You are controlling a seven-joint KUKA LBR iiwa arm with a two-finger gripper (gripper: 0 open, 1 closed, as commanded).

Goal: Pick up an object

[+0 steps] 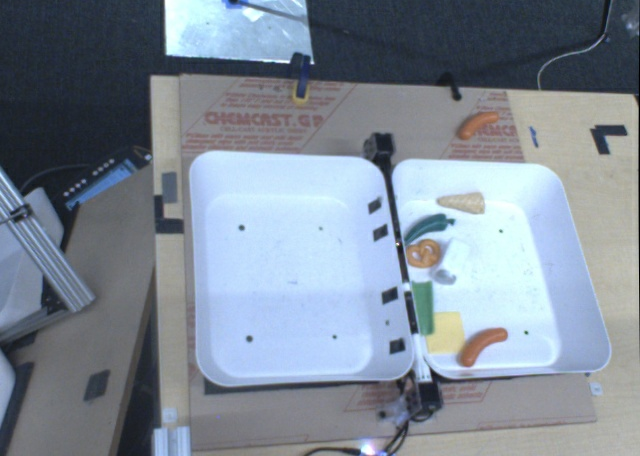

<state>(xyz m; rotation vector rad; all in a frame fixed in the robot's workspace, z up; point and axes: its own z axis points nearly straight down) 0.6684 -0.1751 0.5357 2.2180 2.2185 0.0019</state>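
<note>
An orange sausage [482, 345] lies closest to me, in the near corner of the right bin [535, 264]. It touches a flat yellow square [446, 331] by the bin's inner wall, the one next to the left bin [290, 254]. Along that same wall, going away from me, there is a green block [423, 305] and then a brown pretzel [423, 253]. A small pale piece [447, 270] I cannot identify is beside the pretzel, and a dark green pepper [430, 227] follows. A tan cone [462, 203] sits near the bin's far wall. Beyond the far rim, outside the bin, a second sausage [478, 125] rests on the cardboard sheet [400, 114].
</note>
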